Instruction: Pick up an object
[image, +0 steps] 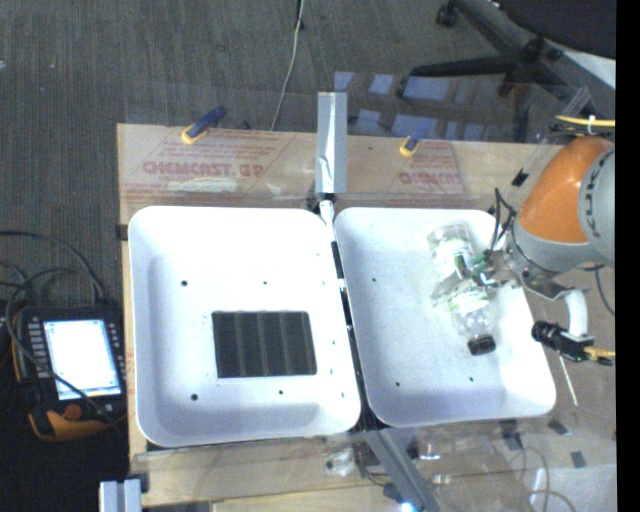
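Note:
A clear, crumpled plastic bottle (462, 300) with a black cap (481, 345) lies in the right bin (400, 370), toward its right side. A dark ribbed rectangular block (263, 343) lies flat in the middle of the left bin (170, 260). My arm, with its orange band (563, 205), reaches in from the right. My gripper (484, 266) is down over the upper part of the bottle, where the clear plastic and the gripper's parts blend together.
A hand-held pendant with a lit screen (75, 358) lies on the floor to the left of the bench. Two clamps (203, 123) (408, 146) and an upright metal post (330, 150) stand at the bench's back edge. A chair base (500, 50) is behind the bench.

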